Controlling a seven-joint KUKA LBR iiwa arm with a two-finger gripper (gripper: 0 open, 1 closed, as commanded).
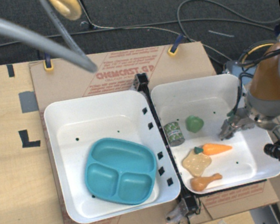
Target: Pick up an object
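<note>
Chicken leg at the near edge of the right bin. Just behind, carrot, pointing right toward the hand, almost touching. Cannot tell the hand's grip.

Two shallow white bins sit side by side on one cardboard sheet. The left bin holds one item: a teal divided plate with three compartments. The right bin holds five items: one small green can, one green ball-shaped toy, one orange toy carrot, one beige flat toy, and one tan toy drumstick.
</note>
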